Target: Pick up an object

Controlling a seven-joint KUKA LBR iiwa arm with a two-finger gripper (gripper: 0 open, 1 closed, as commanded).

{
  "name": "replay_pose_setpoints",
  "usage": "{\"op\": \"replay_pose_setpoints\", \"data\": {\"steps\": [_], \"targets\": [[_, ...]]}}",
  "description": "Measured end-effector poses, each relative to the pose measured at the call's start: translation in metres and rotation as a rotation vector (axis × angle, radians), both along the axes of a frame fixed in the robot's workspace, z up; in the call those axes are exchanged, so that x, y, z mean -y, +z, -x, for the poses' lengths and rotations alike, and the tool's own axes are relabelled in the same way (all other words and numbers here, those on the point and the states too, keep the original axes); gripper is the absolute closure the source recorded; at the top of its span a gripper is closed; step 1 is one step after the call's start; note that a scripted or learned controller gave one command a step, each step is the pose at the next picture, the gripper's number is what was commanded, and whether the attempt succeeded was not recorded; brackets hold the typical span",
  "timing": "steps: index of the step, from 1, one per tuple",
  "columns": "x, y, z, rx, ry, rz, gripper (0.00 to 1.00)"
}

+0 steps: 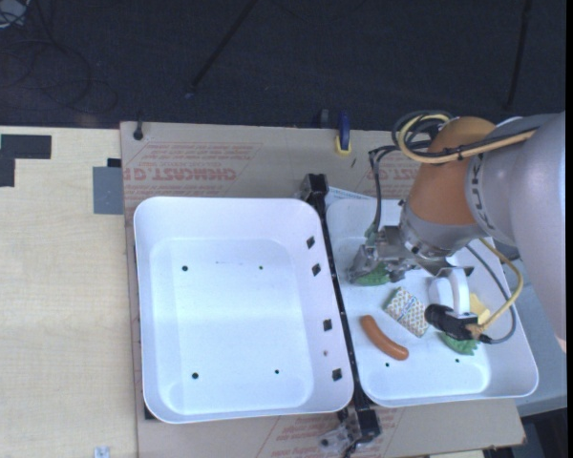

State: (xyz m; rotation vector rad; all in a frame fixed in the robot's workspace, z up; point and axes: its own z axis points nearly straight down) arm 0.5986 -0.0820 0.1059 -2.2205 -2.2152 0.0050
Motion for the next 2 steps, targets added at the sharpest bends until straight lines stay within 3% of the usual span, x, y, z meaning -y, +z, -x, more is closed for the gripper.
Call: {"op": "replay_pose_setpoints", "data": {"steps": [1,2], "targets": [[-0.077,0.087,-0.005,0.011,0.011,-0.002,1.0],[-0.083,0.107,0.048,0.001,0.001,0.0,1.0]]}}
